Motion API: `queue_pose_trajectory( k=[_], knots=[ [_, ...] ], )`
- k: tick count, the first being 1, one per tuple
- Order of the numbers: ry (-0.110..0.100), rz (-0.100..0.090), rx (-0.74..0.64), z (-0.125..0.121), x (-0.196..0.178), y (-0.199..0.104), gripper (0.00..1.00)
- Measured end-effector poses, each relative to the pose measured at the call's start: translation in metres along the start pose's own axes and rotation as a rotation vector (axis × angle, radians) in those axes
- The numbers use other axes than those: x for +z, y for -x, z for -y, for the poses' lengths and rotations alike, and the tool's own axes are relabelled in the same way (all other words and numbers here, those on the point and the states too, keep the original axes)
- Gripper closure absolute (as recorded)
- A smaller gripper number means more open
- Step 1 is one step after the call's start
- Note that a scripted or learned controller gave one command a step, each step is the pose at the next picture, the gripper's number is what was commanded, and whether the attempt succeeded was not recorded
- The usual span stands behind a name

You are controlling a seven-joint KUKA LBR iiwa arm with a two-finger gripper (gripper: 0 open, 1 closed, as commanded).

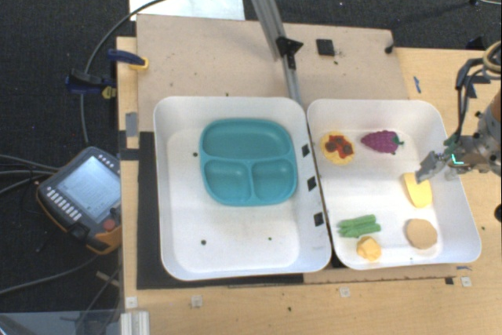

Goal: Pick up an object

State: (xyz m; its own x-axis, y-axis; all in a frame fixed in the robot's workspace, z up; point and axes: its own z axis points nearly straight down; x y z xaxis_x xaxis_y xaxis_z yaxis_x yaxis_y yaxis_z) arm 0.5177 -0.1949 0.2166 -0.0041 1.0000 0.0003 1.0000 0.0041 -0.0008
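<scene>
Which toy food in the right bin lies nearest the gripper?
The yellow wedge, right below the gripper by the bin's right wall; the purple grapes, pizza and others lie farther left.

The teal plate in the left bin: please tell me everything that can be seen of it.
The teal plate looks like smooth plastic, a rounded rectangle with a raised rim and three compartments: one wide across the top, two smaller below. It lies flat and right way up in the upper middle of the left bin, resting on the bin's floor, and nothing else touches it.
</scene>
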Motion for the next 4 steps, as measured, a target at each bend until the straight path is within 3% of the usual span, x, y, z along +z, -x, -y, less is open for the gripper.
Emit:
queue_pose_trajectory(
  k=[1,2,3,4],
  knots=[
    [0.002,0.001,0.000,-0.001,-0.001,0.000,0.00],
    [-0.001,0.000,0.003,0.005,0.050,0.009,0.00],
    [-0.001,-0.001,0.003,0.006,0.102,-0.002,0.00],
    [0.005,0.000,0.004,0.003,0.129,-0.001,0.00]
  ],
)
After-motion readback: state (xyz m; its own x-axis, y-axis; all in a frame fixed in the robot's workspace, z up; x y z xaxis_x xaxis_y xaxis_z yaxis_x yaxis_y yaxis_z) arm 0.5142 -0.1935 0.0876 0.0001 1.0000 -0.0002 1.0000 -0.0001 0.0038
